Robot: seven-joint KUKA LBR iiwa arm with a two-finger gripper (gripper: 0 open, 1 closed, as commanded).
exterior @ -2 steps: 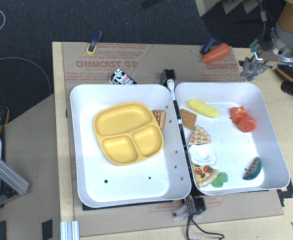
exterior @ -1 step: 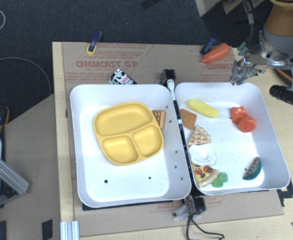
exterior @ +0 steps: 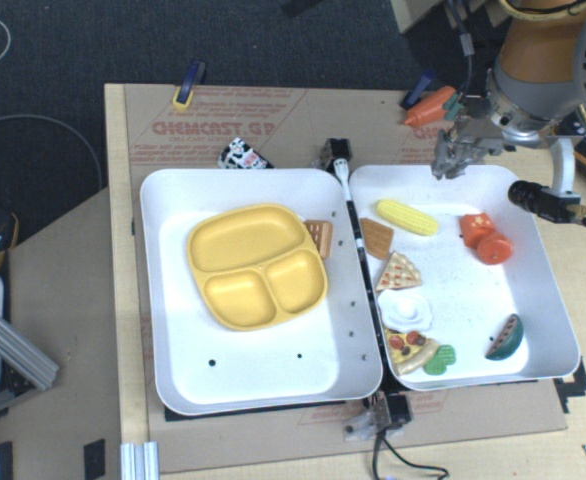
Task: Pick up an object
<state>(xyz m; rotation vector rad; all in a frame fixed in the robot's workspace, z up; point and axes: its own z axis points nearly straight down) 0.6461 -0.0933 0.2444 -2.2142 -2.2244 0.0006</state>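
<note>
My gripper [exterior: 451,164] hangs over the far rim of the right bin [exterior: 548,268], its fingers pointing down with nothing seen between them. In that bin lie a yellow corn cob [exterior: 406,217], a red tomato piece [exterior: 485,238], a brown toast slice [exterior: 376,236], a waffle wedge [exterior: 399,273], a fried egg [exterior: 407,312], a pizza slice [exterior: 408,348], a green broccoli piece [exterior: 439,359] and a watermelon slice [exterior: 504,337]. The corn is nearest the gripper, below and to its left.
The left bin [exterior: 163,298] holds a yellow three-compartment plate [exterior: 256,265] with a brown cracker [exterior: 319,236] at its right edge. On the cardboard behind lie an orange carrot toy [exterior: 428,106], a black-and-white object [exterior: 241,154] and a blue-yellow clip [exterior: 187,85].
</note>
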